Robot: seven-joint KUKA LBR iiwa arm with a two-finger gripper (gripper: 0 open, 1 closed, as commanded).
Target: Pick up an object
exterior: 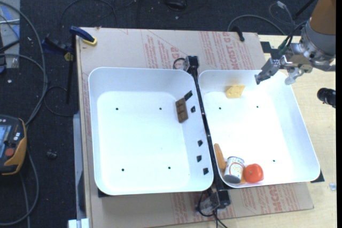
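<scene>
My gripper [278, 77] hangs over the far right corner of the right bin [299, 120], open, with nothing between its two fingers. A yellow cheese-like wedge [235, 91] lies at the far side of the right bin, just left of the gripper. In that bin's near left corner sit a red tomato [254, 172], a small can [233, 167] and an orange carrot [219, 156]. A brown chocolate bar [182, 110] lies by the right wall of the left bin [107, 115].
Both bins stand on a cardboard sheet [149, 45] on the bench. A black divider with clips [200, 131] runs between the bins. Cables cross the dark floor behind. A yellow-handled clamp [84, 36] sits at the cardboard's far left corner.
</scene>
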